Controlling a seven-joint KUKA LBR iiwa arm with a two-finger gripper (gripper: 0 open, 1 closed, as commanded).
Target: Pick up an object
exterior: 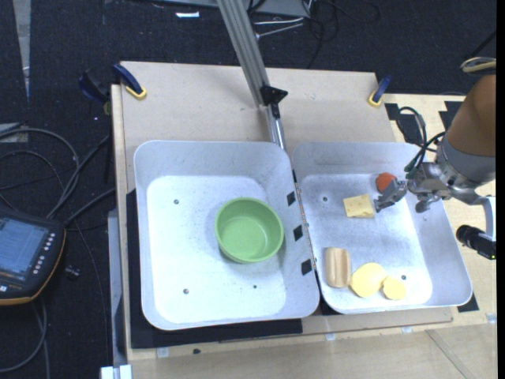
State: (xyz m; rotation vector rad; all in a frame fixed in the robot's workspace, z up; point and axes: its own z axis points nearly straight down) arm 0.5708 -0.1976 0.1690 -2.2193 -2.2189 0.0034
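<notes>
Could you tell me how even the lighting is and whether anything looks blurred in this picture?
Camera view: lighting is soft and even, with no harsh glare on the white bins; the green bowl is sharp, while the gripper looks slightly soft.

I can't read any text, label, brand or number from here. The handheld pendant (pixel 24 257) at the left edge has a lit screen, but whatever it displays is too small and blurred for me to make out. I see no legible markings on the bins or objects.
</notes>
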